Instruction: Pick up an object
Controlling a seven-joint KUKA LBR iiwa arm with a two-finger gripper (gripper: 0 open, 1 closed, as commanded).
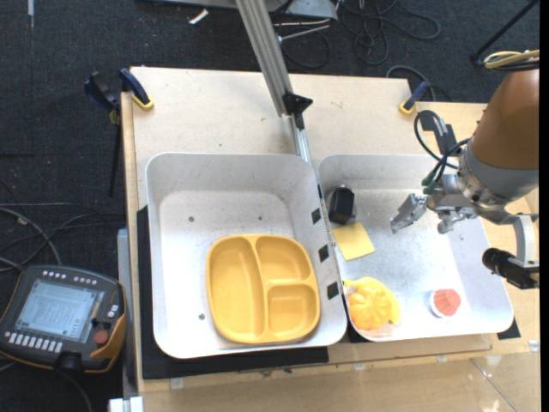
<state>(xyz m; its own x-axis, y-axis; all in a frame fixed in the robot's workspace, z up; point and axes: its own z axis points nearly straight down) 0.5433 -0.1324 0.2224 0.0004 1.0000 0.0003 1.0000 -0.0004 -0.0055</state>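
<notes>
Your counter [214,110]: pale board on dark carpet [60,24]. Hand [426,213] spread wide, holding nothing, above right bin [480,312]; bare floor at its 6 o'clock.

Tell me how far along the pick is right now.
Nothing looks picked yet. The end effector hovers over the right bin with nothing seen in it. The black object, yellow square, yellow toy and red piece lie on the bin floor. Descent, grasp and lift remain.

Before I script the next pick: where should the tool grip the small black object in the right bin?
Likely across the black object's narrower sides, coming straight down. It stands clear of the yellow card, but the bin's divider wall is close on its left.
</notes>
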